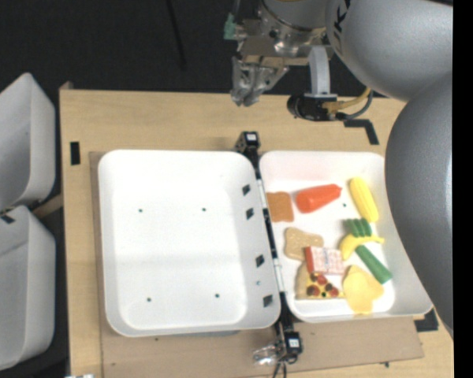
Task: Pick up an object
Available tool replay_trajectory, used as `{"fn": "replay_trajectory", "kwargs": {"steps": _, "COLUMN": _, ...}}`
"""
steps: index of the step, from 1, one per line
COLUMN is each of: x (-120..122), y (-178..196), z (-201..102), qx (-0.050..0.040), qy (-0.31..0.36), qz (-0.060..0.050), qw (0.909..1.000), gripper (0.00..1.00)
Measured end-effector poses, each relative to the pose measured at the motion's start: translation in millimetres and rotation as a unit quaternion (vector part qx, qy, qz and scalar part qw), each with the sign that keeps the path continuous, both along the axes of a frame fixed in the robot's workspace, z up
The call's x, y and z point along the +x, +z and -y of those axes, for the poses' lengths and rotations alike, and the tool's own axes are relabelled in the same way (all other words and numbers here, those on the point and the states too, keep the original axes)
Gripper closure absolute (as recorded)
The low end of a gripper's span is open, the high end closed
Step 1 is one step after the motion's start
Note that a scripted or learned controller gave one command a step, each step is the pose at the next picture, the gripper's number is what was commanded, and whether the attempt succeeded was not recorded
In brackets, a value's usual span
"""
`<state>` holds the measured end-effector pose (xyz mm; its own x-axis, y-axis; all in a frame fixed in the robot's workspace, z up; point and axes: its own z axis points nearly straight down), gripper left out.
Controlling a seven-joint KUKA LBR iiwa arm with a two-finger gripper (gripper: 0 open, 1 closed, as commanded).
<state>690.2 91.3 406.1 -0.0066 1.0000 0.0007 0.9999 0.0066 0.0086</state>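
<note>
Camera view | tool (pixel 247 93) beyond bins' far edge | left bin (pixel 173 239)

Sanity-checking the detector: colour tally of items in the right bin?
Right bin:
Orange/red: 1, carrot
Yellow: 3, corn, banana, lemon-like piece
Green: 2
Tan/brown: 2
Multicolour: 2, small box, pizza-like piece
Total: 10

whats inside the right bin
The right bin holds toy food: an orange carrot, a yellow corn cob, a brown cracker, a toast slice and green pieces. The items overlap, and whatever lies beneath them is hidden.
</note>
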Motion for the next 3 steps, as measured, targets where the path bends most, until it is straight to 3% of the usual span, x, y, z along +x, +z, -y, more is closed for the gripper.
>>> {"fn": "replay_trajectory", "kwargs": {"steps": 1, "x": -0.2, "y": 50.9, "z": 8.5, "qx": -0.0003, "qy": 0.000, "qz": 0.000, "qw": 1.0000, "gripper": 1.00}}
{"fn": "replay_trajectory", "kwargs": {"steps": 2, "x": -0.7, "y": 142.7, "z": 23.0, "qx": -0.0005, "qy": -0.001, "qz": 0.002, "qw": 1.0000, "gripper": 1.00}}
{"fn": "replay_trajectory", "kwargs": {"steps": 3, "x": -2.5, "y": -92.7, "z": -9.6, "qx": -0.0015, "qy": -0.001, "qz": -0.012, "qw": 0.9999, "gripper": 1.00}}
